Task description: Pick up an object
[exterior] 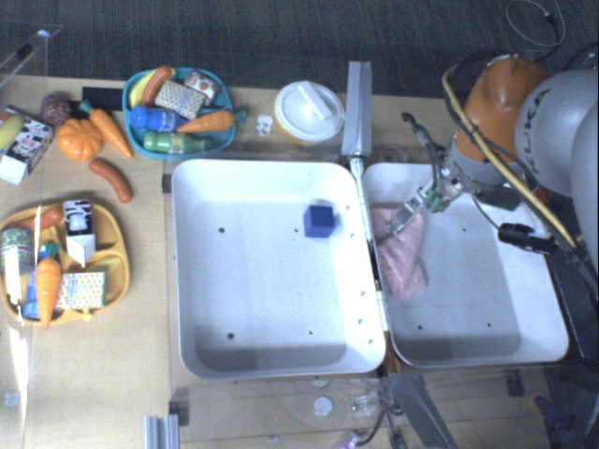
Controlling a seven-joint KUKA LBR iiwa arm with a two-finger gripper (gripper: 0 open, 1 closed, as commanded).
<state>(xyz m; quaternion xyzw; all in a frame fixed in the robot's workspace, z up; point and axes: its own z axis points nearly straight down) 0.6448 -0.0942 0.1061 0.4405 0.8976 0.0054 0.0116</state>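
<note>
In the lower middle of the frame, the pink cloth (401,255) is lying crumpled against the right bin's (487,344) left wall. Just above it, the gripper (418,204) is pinching the cloth's upper edge between narrowed fingers; lifting straight and slowly seems wise, so the fabric is not slipping free.

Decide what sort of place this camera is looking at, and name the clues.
Probably a robotics lab set up for grasping trials: a KUKA arm reaches over two white bins, one holding a blue cube, and trays of toy food wait alongside.

Bench (140,344) — two bins (271,344), food trays (112,251).
</note>
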